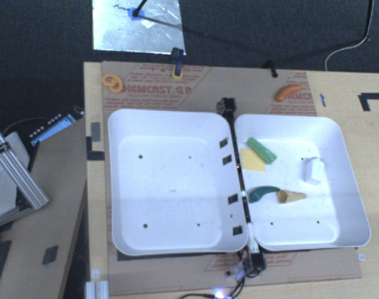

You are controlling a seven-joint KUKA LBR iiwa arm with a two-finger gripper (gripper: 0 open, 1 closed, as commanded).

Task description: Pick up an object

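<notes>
One fixed camera looked down at a slant, seemingly from the bench's (146, 83) near edge, framing both bins (171, 185).

- The worktop (146, 83) is a tan board with red print.
- Two shallow white bins sit on it side by side, touching: the left bin (124, 123) and the right bin (351, 185).
- An orange pretzel-shaped piece (113, 82) lies near the far left corner.
- An orange sausage-shaped piece (287, 92) lies behind the right bin.
- A yellow-and-blue clamp (176, 63) grips the far edge.

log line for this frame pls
right bin: green block, yellow slab, white piece, teal piece, tan cone | nothing picked yet
</notes>
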